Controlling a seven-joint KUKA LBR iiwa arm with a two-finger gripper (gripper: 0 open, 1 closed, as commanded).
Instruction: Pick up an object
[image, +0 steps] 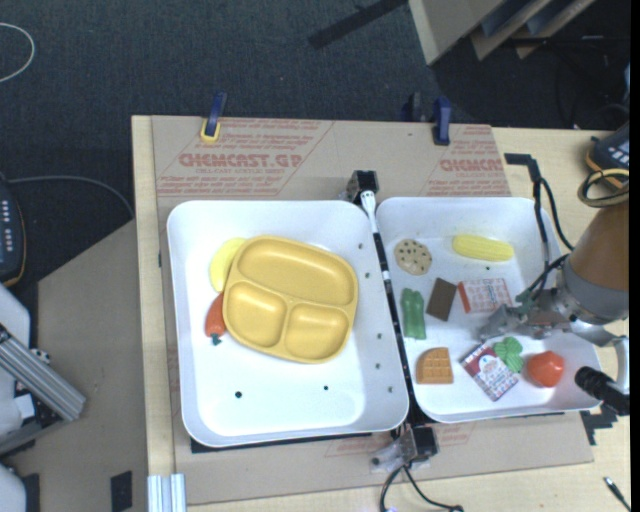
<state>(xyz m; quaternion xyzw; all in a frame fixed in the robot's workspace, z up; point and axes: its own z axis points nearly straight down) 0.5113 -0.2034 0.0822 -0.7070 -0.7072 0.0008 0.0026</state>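
Observation:
My gripper (512, 321) hangs low over the right bin (520, 212), reaching in from the right edge. It sits just below a red-and-white card (487, 294) and just above a green leafy toy (508, 351). Around it lie a red tomato (545, 369), a red-and-white packet (489, 372), a waffle (434, 365), a brown block (442, 298), a green pod (412, 311), a cookie (412, 256) and a yellow corn cob (483, 247). Nothing is visibly held.
The left bin (190, 330) holds a yellow divided plate (290, 298), with a yellow piece (224, 262) and a red-orange pepper (215, 318) tucked at its left side. The arm's grey body (600, 270) crosses the right bin's right rim. Cables (540, 205) run along that side.

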